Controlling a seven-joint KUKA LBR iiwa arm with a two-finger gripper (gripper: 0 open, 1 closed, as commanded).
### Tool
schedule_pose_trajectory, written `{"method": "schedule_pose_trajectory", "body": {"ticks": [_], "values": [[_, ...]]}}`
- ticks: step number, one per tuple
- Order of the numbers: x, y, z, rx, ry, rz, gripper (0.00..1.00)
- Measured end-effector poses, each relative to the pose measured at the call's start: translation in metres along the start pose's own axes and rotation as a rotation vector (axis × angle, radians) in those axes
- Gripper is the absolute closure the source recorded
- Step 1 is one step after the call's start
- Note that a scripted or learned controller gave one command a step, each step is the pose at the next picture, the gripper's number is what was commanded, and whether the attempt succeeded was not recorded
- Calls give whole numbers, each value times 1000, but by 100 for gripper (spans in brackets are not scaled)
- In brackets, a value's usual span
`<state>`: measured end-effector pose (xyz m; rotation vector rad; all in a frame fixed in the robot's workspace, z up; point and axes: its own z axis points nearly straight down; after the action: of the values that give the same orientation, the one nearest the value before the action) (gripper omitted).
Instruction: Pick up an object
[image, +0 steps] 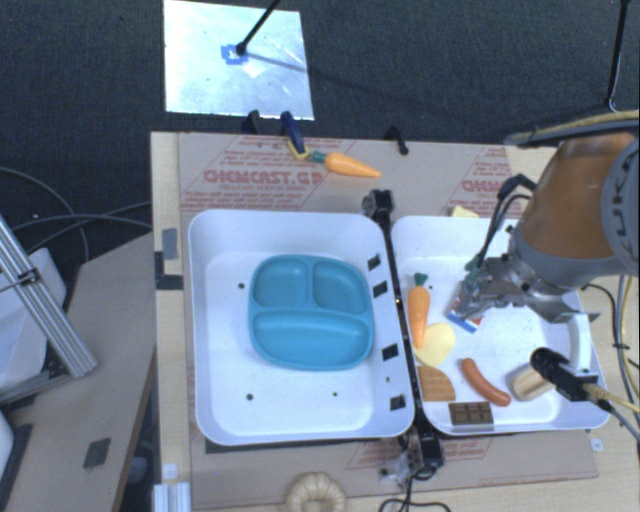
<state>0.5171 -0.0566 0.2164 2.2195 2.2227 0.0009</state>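
Observation:
My gripper (478, 298) hangs low over the middle of the right bin (575, 420), under the grey and orange arm. Just below its tip lies a small blue and red object (463, 321), partly covered by it. To the left of the gripper lie an orange carrot (418, 312) and a pale yellow round piece (435, 343). In the bin's front part are a red sausage (484, 381), a brown waffle piece (436, 382), a dark chocolate bar (470, 413) and a tan bread piece (528, 383).
The left bin (225, 400) holds a blue divided plate (310, 310). A second carrot (347, 165) lies on the cardboard behind the bins. A black divider (395, 310) runs between the bins. A pale ring-shaped piece (318, 492) sits in front of them.

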Motion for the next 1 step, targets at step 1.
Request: {"method": "schedule_pose_trajectory", "body": {"ticks": [1], "values": [[-2, -3, -19, -3, 0, 0, 100]]}}
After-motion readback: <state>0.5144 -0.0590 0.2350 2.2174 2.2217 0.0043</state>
